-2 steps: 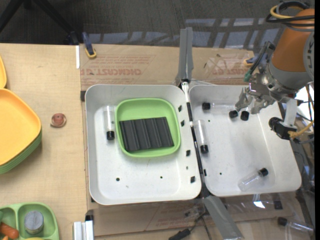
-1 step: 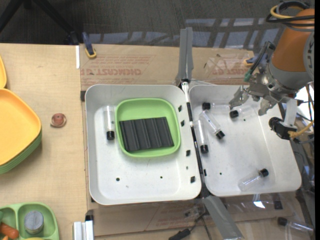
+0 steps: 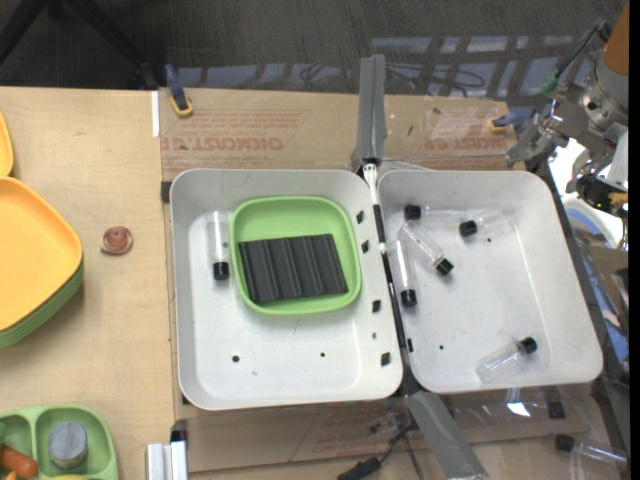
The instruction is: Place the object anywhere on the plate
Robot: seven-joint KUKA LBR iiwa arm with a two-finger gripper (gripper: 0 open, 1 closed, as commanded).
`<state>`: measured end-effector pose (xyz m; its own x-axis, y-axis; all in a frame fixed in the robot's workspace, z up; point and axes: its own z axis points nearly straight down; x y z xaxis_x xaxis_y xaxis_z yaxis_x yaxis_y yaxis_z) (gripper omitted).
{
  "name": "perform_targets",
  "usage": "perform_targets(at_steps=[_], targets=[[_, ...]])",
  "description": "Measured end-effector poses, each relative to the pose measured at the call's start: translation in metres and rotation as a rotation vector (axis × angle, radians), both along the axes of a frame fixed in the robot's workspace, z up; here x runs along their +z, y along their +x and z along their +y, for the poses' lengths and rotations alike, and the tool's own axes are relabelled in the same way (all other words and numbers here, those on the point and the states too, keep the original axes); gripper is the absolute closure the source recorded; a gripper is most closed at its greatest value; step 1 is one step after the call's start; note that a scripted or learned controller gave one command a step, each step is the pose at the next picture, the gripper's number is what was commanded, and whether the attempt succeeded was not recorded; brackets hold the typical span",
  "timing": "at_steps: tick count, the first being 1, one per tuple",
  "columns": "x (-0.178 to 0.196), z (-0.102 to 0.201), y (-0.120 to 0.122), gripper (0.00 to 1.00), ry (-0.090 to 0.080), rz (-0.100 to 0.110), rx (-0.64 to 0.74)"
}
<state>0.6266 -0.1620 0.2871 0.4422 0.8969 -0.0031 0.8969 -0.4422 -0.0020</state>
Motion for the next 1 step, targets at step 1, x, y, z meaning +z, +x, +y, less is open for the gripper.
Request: perform_targets(at_steps=[1], targets=[[0.1031,-0.0174,0.0327,0.0,0.0,0.0,-0.078]])
